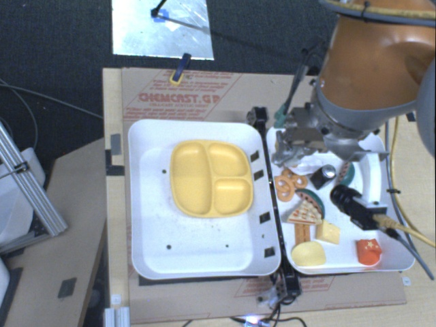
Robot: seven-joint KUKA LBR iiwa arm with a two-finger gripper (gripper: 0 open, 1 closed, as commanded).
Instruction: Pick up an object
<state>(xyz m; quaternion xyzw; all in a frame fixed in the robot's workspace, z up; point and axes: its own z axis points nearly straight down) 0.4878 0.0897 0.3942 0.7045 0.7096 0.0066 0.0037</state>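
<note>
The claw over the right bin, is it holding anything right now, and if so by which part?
It cannot be told. The claw hangs low over the right bin near the pretzel, but its tips are hidden under the wrist.

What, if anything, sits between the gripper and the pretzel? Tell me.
Nothing visible. The gripper is at the far end of the right bin, and the pretzel lies just below it in the view, with bare bin floor between them. The pizza slice lies beyond the pretzel.
</note>
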